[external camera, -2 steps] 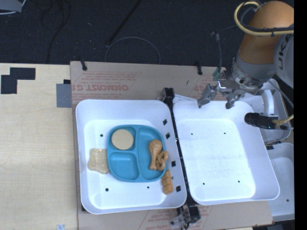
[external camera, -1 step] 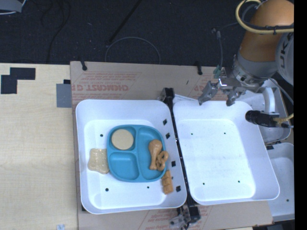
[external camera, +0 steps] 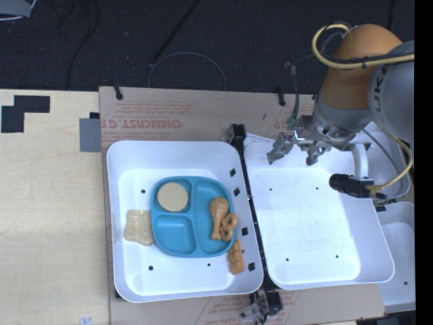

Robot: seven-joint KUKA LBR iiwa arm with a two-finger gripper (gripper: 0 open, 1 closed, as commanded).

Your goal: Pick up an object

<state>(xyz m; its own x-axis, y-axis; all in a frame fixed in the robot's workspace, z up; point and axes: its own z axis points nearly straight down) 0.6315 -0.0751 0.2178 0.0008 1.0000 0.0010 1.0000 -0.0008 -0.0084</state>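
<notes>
Nearest the camera, at the lower rim of the left bin (external camera: 118, 249), a small tan stick-shaped piece (external camera: 235, 257) lies on the white floor just off the corner of the blue divided tray (external camera: 177, 239), close to the wall that the two bins share. That tray sits in the middle of the left bin and carries a round pale disc (external camera: 172, 196) in its upper left compartment and a brown drumstick-like toy (external camera: 220, 217) in its right compartment, with what looks like a pretzel shape against it. A pale toast-like piece (external camera: 139, 227) lies just beside the tray's left edge, touching or nearly so. All candidate things for picking are thus in the left bin, while the gripper (external camera: 296, 150) hangs over the far edge of the right bin (external camera: 352, 263), well apart from them, its two fingers spread and holding nothing. I judge the grasp not yet begun: the arm must cross the middle divider to reach anything. The toast piece has free floor to its left and the stick has some towards the near rim, though the shared wall crowds it. The tray's raised ridges may hinder fingers closing on the disc or drumstick. Both bins rest on cardboard on the desk (external camera: 47, 202).
</notes>
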